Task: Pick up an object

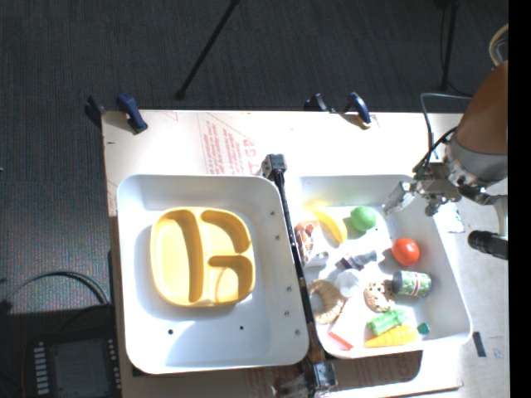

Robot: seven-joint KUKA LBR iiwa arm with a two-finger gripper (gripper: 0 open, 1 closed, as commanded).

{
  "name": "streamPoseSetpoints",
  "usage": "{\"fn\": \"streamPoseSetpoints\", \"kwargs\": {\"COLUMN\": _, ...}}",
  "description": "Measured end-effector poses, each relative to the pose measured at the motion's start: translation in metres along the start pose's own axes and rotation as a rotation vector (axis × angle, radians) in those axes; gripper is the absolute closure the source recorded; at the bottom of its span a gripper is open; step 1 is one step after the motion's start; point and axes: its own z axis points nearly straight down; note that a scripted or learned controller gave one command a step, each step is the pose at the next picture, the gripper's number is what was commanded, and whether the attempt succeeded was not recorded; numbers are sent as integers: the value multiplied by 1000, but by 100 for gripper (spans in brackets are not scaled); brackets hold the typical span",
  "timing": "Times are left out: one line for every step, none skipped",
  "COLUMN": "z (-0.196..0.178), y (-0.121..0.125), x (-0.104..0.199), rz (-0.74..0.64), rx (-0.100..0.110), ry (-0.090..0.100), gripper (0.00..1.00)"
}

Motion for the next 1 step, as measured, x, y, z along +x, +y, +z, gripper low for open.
{"fn": "streamPoseSetpoints", "kwargs": {"z": 82, "y": -35, "x": 9, "rz": 2, "rx": 0, "ry": 1, "gripper": 0}}
